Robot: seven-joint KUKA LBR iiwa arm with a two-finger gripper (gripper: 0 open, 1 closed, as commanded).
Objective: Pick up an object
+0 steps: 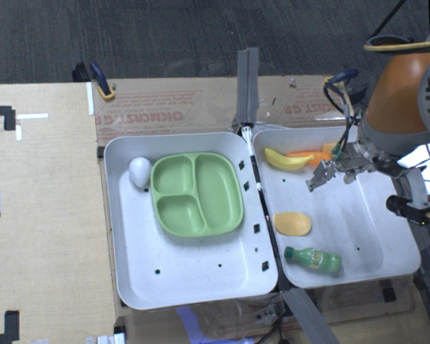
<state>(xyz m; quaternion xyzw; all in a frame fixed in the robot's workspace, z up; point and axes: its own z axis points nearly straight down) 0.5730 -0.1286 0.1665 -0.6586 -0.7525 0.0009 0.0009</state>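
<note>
Far to the gripper's left, in the other bin, a white ball (139, 171) sits touching a green divided plate (197, 194). Nearer, just to its left, a banana (286, 159) lies against an orange carrot (309, 155); below it are a yellow potato-like piece (292, 224) and a green bottle (314, 259). The gripper (324, 173) hovers with fingers spread and empty. Closing here could pinch banana and carrot together, or nudge one into the bin wall (262, 194).
</note>
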